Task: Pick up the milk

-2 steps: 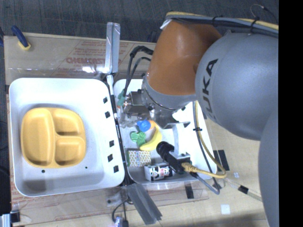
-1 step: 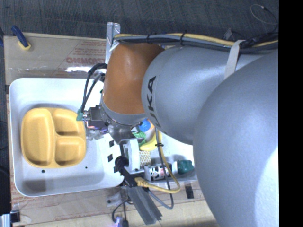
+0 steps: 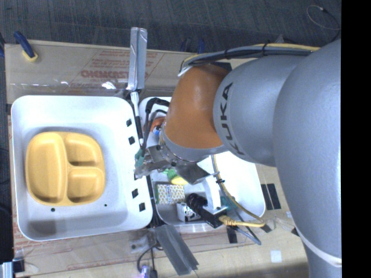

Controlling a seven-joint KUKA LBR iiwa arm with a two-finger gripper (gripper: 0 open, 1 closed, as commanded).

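- While the grey arm (image 3: pixel 261 114) reaches in from the right, its orange band (image 3: pixel 194 109) and wrist hang over the right bin (image 3: pixel 246 178) and cover most of that bin's floor.
- At the wrist's lower left the gripper (image 3: pixel 146 164) sits low at the right bin's left wall, close to the seam between the two bins. Whether it is released or clenched cannot be told, and nothing can be seen held in it.
- In the right bin, a few things show in the gap under the wrist, crowded toward the near left corner:
  - a flat packet (image 3: pixel 169 193) with a speckled yellow-green pattern, lying just right of the bin's left wall;
  - a small yellow-green item (image 3: pixel 177 180) just above the packet and touching it, half under the wrist;
  - what looks like the milk carton (image 3: pixel 184 213), small and white with dark print, by the bin's near wall, just below and right of the packet. Too little of it shows to be sure.
- Apart from the gripper, the milk carton lies below and to its right.
- In the left bin (image 3: pixel 35 220) a yellow tray (image 3: pixel 65 168) lies flat, left of centre. It has three hollows: one long hollow and two smaller ones beside it.
- Both bins rest side by side on the brown bench (image 3: pixel 87 68).
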